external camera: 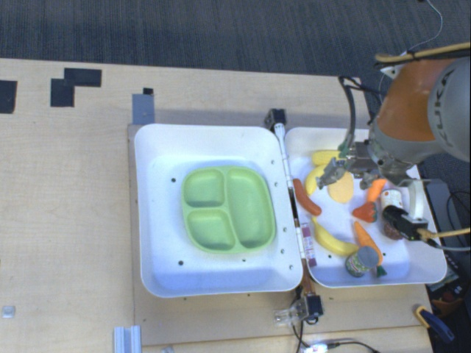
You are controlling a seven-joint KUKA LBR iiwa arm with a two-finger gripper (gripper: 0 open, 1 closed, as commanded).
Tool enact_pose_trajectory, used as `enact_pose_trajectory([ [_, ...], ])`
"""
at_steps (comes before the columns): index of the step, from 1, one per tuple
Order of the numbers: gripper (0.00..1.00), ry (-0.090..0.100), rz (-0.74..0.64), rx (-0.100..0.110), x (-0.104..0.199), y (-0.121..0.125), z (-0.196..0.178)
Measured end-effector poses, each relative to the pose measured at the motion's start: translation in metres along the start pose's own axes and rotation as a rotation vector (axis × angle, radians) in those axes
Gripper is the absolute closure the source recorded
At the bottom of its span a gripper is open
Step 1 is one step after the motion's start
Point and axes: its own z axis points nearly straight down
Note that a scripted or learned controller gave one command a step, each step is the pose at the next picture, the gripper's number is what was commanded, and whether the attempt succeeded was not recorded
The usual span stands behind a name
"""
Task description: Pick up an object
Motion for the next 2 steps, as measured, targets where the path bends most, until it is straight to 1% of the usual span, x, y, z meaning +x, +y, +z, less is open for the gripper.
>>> enact_pose_trajectory([
  [1,0.00,-0.001,0.001,-0.003,-0.034,0.027,0.097],
  [2,1.00,-0.001,-0.001,-0.007,-0.033,0.029,0.085],
])
